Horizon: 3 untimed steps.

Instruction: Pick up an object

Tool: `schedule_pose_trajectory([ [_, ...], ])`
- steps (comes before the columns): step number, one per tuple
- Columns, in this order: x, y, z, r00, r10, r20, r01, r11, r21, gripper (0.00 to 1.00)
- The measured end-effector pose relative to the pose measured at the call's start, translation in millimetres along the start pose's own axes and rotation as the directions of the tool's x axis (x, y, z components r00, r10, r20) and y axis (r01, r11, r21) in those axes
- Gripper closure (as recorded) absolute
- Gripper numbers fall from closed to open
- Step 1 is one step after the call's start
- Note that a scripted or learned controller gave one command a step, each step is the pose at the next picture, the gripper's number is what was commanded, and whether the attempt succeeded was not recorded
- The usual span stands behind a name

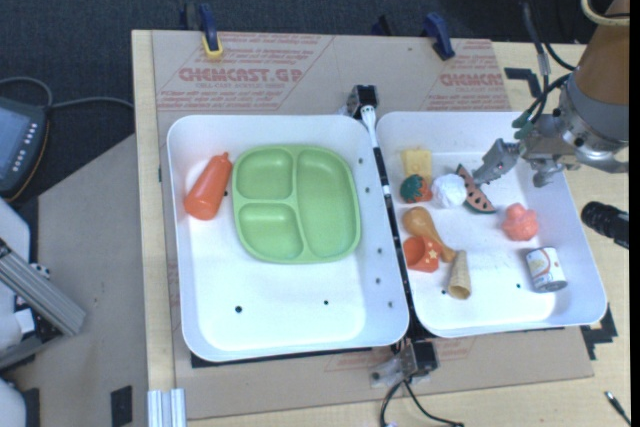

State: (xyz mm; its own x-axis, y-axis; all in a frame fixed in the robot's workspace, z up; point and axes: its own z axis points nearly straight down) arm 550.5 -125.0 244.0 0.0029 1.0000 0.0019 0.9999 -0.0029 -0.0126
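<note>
Approach step, I'd say: gripper (pixel 482 173) hangs low in the right bin (pixel 570 300) just beside the watermelon slice (pixel 477 195) w/ nothing between its fingers, open or closed I can't tell, so next needs a straight drop & squeeze.

Green plate (pixel 297 203), orange bottle (pixel 207 187)

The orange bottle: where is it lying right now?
The orange bottle lies in the left bin, near its left wall, just left of the green divided plate and tilted slightly.
</note>
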Motion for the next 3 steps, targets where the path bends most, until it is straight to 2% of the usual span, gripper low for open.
schedule_pose_trajectory([
  [1, 0.3, 2.3, -6.8, 1.000, -0.003, 0.002, 0.003, 1.000, -0.013, 0.00],
  [2, -9.7, 0.6, 45.6, 1.000, -0.001, 0.000, 0.001, 1.000, -0.007, 0.00],
  [3, -1.6, 2.2, 106.5, 1.000, -0.003, -0.001, 0.003, 1.000, -0.005, 0.00],
])
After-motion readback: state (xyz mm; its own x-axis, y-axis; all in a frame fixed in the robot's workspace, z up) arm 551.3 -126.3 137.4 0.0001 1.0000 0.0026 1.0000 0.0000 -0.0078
